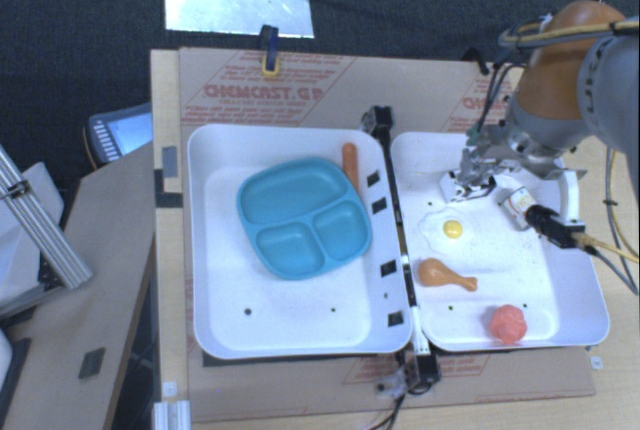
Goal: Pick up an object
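1 fried egg [446, 230]: white, yellow yolk | hand [472, 180] above it, grip unclear

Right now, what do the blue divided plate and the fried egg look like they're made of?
The blue divided plate looks like moulded plastic: one even colour, soft sheen, rounded compartment walls. The fried egg looks like a plastic or rubber toy, with a flat white and a smooth yellow dome; which of the two I can't tell.

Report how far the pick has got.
Done: the end effector has reached the right bin, low near its far edge, just above the fried egg. In hand: nothing visibly gripped. Left: grasping and lifting; the egg, drumstick and pink ball lie on the bin floor.
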